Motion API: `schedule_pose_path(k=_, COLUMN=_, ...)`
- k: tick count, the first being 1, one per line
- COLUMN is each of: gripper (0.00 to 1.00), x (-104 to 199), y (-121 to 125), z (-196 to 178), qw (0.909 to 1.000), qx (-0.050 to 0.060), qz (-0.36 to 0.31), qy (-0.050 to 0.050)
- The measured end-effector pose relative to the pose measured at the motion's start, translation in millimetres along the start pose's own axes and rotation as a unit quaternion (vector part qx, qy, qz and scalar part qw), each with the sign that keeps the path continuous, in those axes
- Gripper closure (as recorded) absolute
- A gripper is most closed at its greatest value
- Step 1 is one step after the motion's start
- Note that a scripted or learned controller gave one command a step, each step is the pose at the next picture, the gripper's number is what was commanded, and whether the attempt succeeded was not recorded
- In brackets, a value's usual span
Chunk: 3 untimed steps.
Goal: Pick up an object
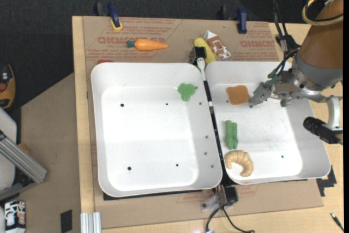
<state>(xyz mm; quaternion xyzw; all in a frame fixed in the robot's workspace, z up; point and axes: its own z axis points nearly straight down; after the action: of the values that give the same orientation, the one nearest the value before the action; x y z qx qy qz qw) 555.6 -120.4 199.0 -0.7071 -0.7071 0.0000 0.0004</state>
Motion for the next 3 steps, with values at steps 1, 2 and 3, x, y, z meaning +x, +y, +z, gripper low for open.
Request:
schedule_pose_path(k=1, gripper=0.00, x=11, y=65, z=90, qw=1.0000, qx=-0.001, qz=-0.002, qy=-0.001)
schedule_pose_path(k=2, gripper=0.00, x=-15, y=85, z=115, qw=1.0000, qx=-0.002, qz=0.000, qy=-0.001)
schedule_pose_path(k=3, gripper=0.00, x=-28, y=114, z=113, qw=1.0000, qx=-0.003, qz=-0.003, qy=0.002)
